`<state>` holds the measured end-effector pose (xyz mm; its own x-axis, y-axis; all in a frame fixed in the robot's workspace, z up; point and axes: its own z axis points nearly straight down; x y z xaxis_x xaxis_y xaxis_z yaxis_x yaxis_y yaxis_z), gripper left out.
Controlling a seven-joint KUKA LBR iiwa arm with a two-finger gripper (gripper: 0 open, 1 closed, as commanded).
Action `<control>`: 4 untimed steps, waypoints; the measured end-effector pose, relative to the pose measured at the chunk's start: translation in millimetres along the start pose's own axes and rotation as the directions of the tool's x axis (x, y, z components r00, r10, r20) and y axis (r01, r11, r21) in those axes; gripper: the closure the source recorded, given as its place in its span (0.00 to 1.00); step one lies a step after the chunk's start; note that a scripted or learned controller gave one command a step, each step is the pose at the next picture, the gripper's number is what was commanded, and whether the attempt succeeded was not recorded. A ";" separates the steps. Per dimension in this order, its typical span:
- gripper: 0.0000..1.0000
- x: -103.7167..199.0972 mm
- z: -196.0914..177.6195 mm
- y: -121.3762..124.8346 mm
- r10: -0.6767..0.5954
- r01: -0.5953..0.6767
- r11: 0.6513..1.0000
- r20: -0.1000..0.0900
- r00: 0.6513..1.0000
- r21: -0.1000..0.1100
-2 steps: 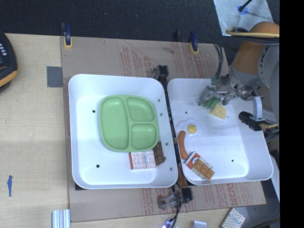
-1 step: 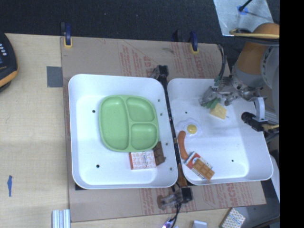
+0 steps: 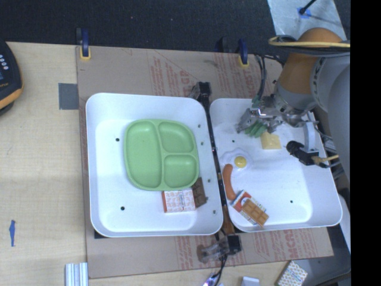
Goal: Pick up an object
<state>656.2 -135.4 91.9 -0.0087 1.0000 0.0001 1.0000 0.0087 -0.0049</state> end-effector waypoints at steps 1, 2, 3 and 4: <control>0.00 -73.7 -58.3 -0.4 0.009 -0.009 1.000 0.005 1.000 -0.008; 0.00 -22.6 2.8 -20.4 0.000 0.000 1.000 0.000 1.000 0.002; 0.00 -10.3 -0.7 1.1 0.002 -0.002 1.000 0.001 1.000 -0.005; 0.00 21.9 -5.8 0.3 0.000 0.000 1.000 0.000 1.000 0.000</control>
<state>656.3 -113.5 97.7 -0.0086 1.0000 -0.0002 1.0000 0.0086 -0.0049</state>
